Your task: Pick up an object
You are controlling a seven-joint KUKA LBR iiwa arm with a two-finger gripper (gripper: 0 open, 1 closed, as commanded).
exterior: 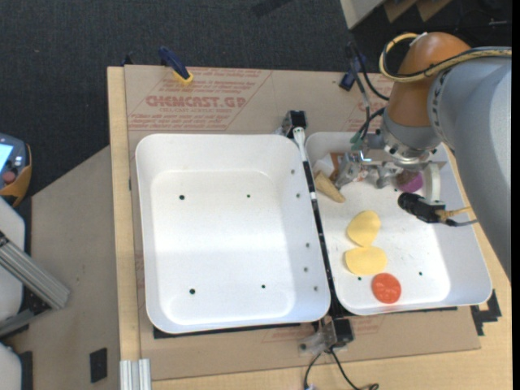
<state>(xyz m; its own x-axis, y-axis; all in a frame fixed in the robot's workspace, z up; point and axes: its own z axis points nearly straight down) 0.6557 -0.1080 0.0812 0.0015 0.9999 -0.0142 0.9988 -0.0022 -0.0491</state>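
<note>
A brown cardboard sheet [203, 96] with red lettering covers the bench under both bins. A blue-and-yellow clamp [175, 64] grips its upper-left edge, and dark carpet [122, 15] fills the frame's top.

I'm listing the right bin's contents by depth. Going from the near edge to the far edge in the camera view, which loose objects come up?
Red round piece → lower yellow piece → upper yellow piece → tan piece by the bin divider, beside the gripper.
</note>
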